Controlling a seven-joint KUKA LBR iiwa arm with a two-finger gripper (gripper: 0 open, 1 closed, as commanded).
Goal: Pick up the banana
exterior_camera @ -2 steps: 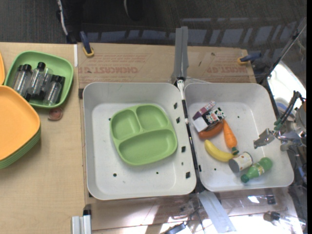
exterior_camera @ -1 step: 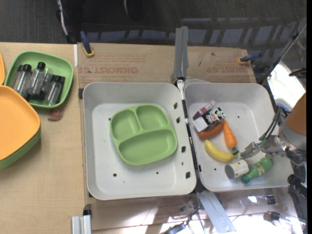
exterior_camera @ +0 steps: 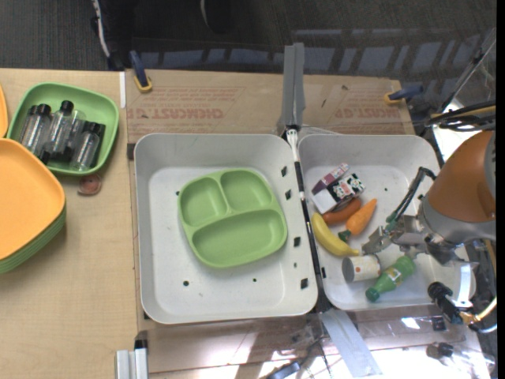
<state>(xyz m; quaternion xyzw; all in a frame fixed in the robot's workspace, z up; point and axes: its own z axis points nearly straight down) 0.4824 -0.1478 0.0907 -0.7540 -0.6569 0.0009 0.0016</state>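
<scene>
A yellow banana (exterior_camera: 331, 236) lies in the right bin (exterior_camera: 394, 158) near its left wall, curving from upper left to lower right. An orange carrot (exterior_camera: 361, 216) rests just above its right end. My gripper (exterior_camera: 377, 242) hangs low in the right bin, just right of the banana's lower tip and above a white cup (exterior_camera: 360, 269). Nothing shows between its fingers, and the banana lies free on the bin floor.
A green bottle (exterior_camera: 390, 278) lies at the right bin's front. A small printed carton (exterior_camera: 339, 186) and a brown item sit above the banana. The left bin (exterior_camera: 158, 212) holds a green divided plate (exterior_camera: 233, 216). On the table to the left are orange plates and a green tray of vials (exterior_camera: 63, 129).
</scene>
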